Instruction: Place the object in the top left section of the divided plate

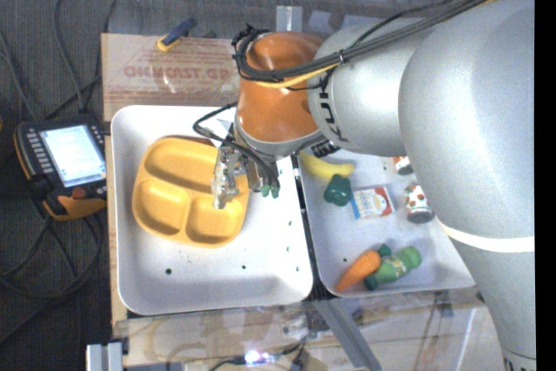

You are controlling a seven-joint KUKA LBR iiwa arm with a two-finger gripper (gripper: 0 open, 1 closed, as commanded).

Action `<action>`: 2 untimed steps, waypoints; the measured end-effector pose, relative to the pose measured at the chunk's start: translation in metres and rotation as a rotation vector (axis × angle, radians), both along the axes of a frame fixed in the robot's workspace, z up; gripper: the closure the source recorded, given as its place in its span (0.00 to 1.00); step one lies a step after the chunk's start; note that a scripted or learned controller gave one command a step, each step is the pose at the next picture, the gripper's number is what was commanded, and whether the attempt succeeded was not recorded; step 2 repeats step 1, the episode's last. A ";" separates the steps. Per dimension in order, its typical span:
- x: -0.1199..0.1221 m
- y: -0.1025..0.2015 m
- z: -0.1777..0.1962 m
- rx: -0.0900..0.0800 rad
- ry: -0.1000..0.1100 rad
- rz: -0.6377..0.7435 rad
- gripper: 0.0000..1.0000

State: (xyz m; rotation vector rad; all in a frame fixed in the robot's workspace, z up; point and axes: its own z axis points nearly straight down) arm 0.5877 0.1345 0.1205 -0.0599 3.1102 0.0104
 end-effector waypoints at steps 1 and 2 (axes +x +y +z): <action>-0.060 0.023 -0.021 -0.013 -0.018 0.416 1.00; -0.060 0.023 -0.021 -0.013 -0.018 0.416 1.00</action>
